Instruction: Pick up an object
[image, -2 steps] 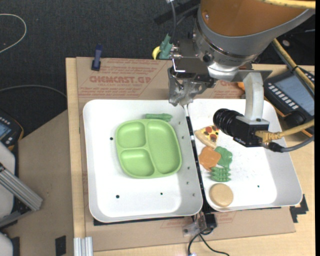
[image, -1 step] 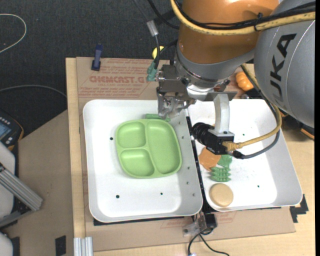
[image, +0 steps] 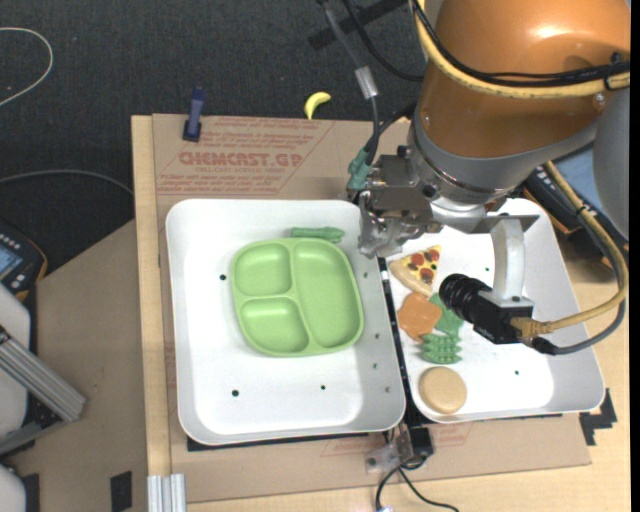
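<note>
Remote session, fixed overhead camera.

Position: the gripper (image: 380, 235) sits low over the seam between the two bins, at the far inner corner of the right bin (image: 575, 390). Jaw state: I cannot tell from this angle whether they are apart or together, because the wrist body covers them. I see nothing held.

Candidates, all in the right bin, along its inner side:
- The pizza slice (image: 420, 268) lies flat, just beside the gripper on the near side.
- The orange piece (image: 418, 315) is next toward the front. It is close against a green toy (image: 440, 346); I cannot tell whether they touch.
- The tan round piece (image: 443, 390) lies near the front edge, apart from the rest.

The left bin (image: 200, 400) holds a green divided plate (image: 297, 297), with a small green pod (image: 317, 234) just past its far rim.

Handling, my judgement only: these look like play food, so I expect them to be light, stiff, smooth-skinned and not fragile. Weight is no concern; slip is.

The pizza slice is closest but thin and flat on the floor. I would take it across its width near the crust end, where there is most thickness. The orange piece looks blockier and should seat better, taken across its two freest sides, away from the green toy. The tan round piece is domed and may squirt out unless gripped straight across its middle. The plate is too wide for anything but a rim pinch, so I skip it.

Risk: the bin wall crowds the nearest targets.
</note>
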